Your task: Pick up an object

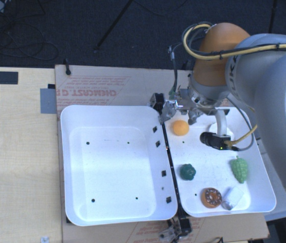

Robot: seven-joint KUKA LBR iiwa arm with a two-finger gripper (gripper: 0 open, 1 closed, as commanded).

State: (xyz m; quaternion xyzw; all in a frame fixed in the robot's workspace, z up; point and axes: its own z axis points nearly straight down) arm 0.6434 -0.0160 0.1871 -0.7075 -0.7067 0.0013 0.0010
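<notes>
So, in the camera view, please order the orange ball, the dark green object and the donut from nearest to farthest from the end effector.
Measured from the end effector, at the back of the right bin:
1. Orange ball, just below it, at the back left of the bin.
2. Dark green object, mid-bin, near the left wall.
3. Donut, at the bin's front.

The left bin [110, 168] offers open floor throughout. In the right bin [264, 199], the arm [219, 80] crowds the far end above an orange ball [180, 128] — nearer, a dark green object [187, 172], donut [212, 198] and light green object [240, 169] sit apart, with gaps between.
</notes>
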